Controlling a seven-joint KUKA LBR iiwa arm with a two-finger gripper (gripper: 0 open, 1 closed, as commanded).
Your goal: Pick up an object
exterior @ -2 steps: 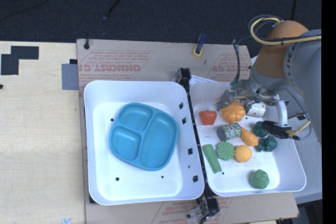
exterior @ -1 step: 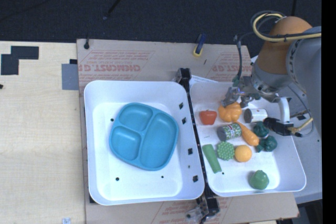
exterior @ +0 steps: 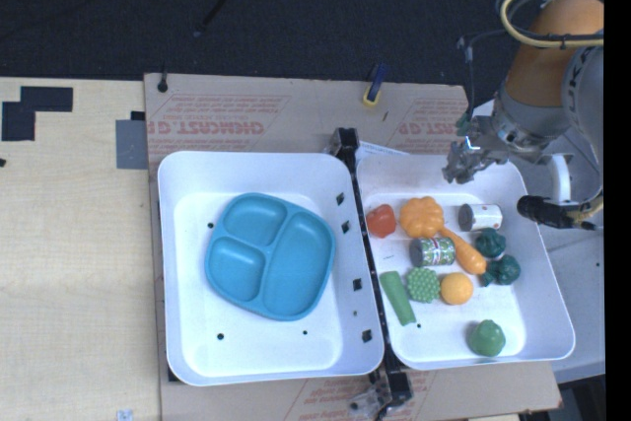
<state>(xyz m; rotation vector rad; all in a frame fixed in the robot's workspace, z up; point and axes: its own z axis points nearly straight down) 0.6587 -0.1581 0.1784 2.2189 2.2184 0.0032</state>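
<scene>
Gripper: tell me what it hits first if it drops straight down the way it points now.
Probably bare floor at the back of the right bin. The gripper hangs over its far edge, short of the small can lying on its side. Depth is unclear from this slant.

Blue sectioned plate [exterior: 269, 254] in the left white bin [exterior: 187, 175], blue-yellow clamp [exterior: 374, 86] on brown cardboard [exterior: 246, 113]

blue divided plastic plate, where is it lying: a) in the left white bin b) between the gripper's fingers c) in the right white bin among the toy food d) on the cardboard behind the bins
a: the blue divided plastic plate lies flat in the left white bin, while the toy food, such as the orange pumpkin-shaped piece, sits in the right white bin.
</scene>
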